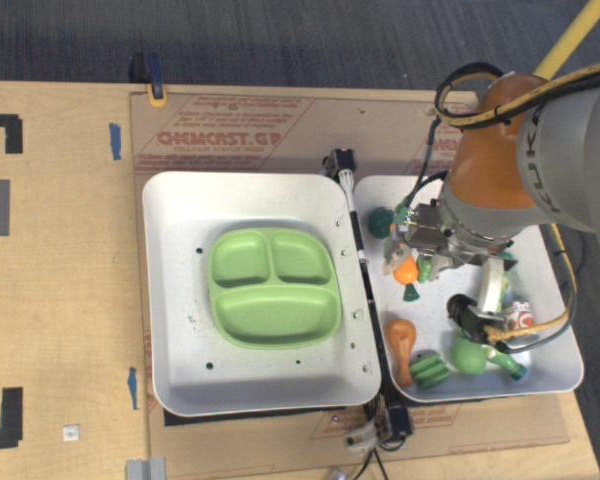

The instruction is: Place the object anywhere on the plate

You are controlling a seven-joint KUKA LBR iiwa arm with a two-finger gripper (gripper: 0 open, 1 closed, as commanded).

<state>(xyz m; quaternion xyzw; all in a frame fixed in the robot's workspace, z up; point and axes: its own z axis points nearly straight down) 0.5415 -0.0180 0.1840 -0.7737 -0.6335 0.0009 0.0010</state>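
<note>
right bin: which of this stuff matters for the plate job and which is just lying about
Job:
green plate in the left bin
gripper, low over the right bin
small orange toy right by it, probably the pick

Lying about:
teal toy
orange-brown drumstick
ridged green toy
round green toy

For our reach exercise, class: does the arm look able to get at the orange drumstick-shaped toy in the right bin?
Probably yes: the drumstick-shaped toy lies uncovered, and the gripper hangs close above the same bin.
</note>
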